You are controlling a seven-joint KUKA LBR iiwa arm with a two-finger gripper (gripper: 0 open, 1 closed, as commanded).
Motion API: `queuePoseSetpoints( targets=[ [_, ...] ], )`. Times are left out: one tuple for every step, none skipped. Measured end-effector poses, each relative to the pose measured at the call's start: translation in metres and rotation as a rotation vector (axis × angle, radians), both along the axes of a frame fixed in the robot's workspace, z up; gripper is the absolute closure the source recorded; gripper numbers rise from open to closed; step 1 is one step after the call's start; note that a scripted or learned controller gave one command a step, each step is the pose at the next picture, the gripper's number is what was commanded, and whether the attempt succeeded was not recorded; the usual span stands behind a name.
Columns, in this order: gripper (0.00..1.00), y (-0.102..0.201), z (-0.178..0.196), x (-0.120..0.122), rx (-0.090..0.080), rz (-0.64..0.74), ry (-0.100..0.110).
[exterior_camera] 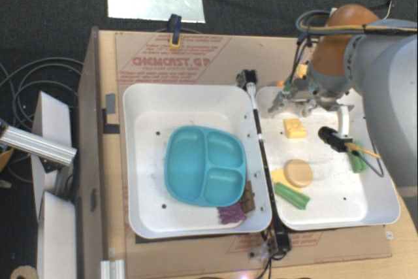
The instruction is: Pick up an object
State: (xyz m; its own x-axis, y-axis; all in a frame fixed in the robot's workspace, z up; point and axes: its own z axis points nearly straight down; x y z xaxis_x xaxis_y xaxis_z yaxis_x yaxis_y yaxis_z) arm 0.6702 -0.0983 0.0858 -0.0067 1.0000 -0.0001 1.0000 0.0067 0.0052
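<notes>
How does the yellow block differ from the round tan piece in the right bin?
The yellow block is squarish and bright yellow; the round tan piece is a disc, pale brown. The block lies apart, nearer the gripper; the disc touches a green stick. Both lie flat in the right bin.

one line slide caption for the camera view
KUKA arm's end effector above the right bin near a yellow block; teal divided plate in left bin.

Yellow block (pixel 294 128) flat in right bin (pixel 379 206), near its back wall
</notes>
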Motion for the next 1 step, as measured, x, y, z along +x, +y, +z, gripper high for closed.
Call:
queuePoseSetpoints(
  targets=[
    [0.0,-0.0097,-0.0011,-0.0134,-0.001,-0.006,0.005]
  ],
)
